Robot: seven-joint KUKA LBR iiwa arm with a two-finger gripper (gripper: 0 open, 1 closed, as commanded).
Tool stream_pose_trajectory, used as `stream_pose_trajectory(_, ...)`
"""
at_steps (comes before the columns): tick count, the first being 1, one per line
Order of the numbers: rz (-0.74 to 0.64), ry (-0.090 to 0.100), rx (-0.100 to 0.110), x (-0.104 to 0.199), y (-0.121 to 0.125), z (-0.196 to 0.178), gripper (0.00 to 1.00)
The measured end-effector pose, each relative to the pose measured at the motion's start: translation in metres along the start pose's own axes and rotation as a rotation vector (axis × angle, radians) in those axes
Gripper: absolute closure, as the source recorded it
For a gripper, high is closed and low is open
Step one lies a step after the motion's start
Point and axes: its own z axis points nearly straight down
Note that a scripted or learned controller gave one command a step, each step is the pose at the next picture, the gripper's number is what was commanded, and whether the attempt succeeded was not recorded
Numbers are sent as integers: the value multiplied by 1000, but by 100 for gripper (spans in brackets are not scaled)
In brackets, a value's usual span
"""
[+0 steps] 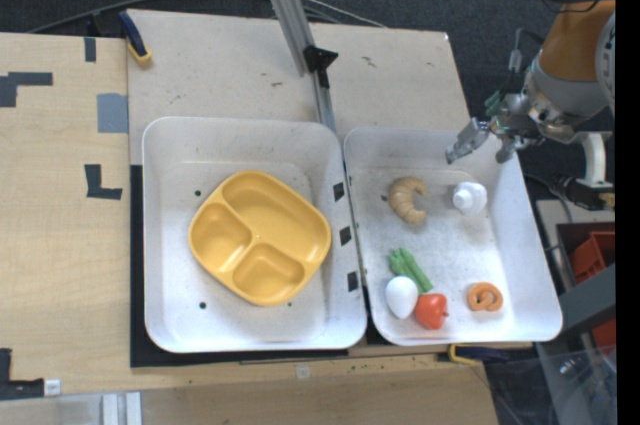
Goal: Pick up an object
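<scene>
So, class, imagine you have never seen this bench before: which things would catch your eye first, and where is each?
Probably the yellow divided plate, alone in the left bin. Next, the small bright foods in the right bin: a croissant, a red tomato beside a white egg, and an orange ring. The gripper hangs at that bin's upper right corner, holding nothing.

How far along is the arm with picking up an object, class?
Done: the gripper has reached the far right corner of the right bin. In hand: nothing sits between its fingers. Left: every item lies on the bin floor, including the croissant, the small white object, the egg, the tomato and the orange ring.
</scene>
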Motion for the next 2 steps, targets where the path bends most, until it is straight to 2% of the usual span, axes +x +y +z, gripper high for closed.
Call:
stream_pose_trajectory(1, 0, 0, 0, 0, 0, 0, 0)
stream_pose_trajectory(2, 0, 1, 6, 8, -5, 62, 0)
